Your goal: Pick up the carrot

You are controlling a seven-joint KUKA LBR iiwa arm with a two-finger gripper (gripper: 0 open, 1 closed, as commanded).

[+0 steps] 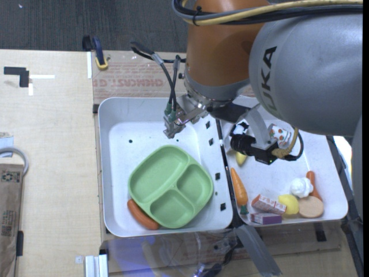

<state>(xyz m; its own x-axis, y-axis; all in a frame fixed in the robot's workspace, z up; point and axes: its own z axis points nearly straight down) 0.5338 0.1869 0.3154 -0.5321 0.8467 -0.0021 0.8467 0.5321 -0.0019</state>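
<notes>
The carrot (238,187), orange and tapered, lies lengthwise in the right bin (337,175), close against its left wall. My gripper (173,122) hangs below the big grey and orange wrist, over the back of the left bin (115,154). It is up and to the left of the carrot, across the divider between the bins, and clearly apart from it. Nothing shows in the gripper.
A green divided plate (171,186) fills the left bin's front, with a reddish-orange sausage-like piece (142,214) at its front-left edge. The right bin's front holds a lemon (288,203), a white lump (300,186), a tan slice (312,208), small boxes (268,203) and an orange piece (311,179).
</notes>
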